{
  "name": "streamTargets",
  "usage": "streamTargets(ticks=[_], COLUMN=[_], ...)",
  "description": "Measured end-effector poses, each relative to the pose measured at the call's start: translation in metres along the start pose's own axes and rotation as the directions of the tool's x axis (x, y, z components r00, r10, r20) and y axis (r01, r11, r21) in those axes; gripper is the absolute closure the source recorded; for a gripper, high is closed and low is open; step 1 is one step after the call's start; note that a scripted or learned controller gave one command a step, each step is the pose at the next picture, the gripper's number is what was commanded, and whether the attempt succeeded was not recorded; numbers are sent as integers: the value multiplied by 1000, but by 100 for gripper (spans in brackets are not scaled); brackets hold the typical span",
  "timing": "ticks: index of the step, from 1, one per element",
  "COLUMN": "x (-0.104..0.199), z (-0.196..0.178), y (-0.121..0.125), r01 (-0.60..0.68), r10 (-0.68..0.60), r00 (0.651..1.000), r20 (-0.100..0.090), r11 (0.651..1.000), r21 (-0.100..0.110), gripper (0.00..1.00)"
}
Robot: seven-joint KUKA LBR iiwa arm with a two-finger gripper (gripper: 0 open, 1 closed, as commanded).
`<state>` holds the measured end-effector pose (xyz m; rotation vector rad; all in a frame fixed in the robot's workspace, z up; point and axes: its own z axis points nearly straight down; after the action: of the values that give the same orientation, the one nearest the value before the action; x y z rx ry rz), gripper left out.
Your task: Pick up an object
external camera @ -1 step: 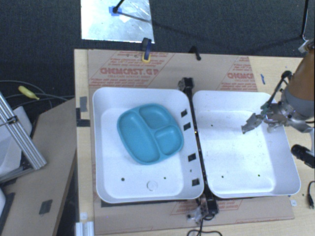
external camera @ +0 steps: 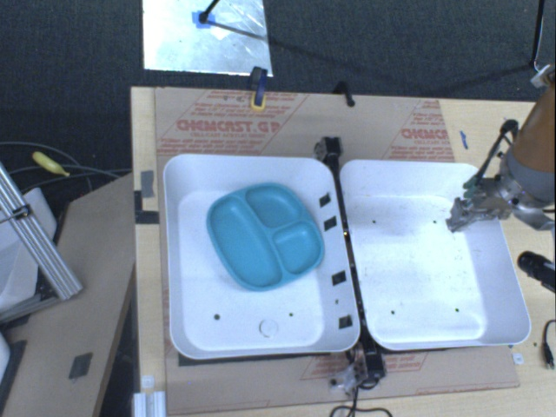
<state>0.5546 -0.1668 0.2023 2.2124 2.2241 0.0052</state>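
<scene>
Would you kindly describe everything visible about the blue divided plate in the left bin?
The blue plate is a light blue, rounded tray that looks like smooth plastic, moulded into three compartments: one large along its left side and two smaller on the right. It lies flat, right side up, turned at a slant, near the middle of the left bin. Its compartments hold nothing. It rests on the bin's white floor, and nothing else touches it.

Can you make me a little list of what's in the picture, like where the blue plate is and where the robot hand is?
plate: blue divided plate, three sections, lying flat
plate's place: left bin, near its middle
robot hand: gripper over the right bin, near that bin's right side
in the hand: nothing seen between its fingers
hand and plate: far apart, in different bins
bins: white, side by side on the bench
</scene>
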Motion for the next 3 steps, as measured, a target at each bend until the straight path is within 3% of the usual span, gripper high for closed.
streamTargets(ticks=[1, 2, 3], x=[56, 89, 221], z=[-64, 22, -95], y=[-69, -68, -46], r01=[3, 2, 14], r10=[-3, -1, -14], r00=[1000, 1000, 1000], r20=[-3, -3, -7], r11=[1000, 1000, 1000], r21=[2, 10, -10], gripper=[100, 100, 100])
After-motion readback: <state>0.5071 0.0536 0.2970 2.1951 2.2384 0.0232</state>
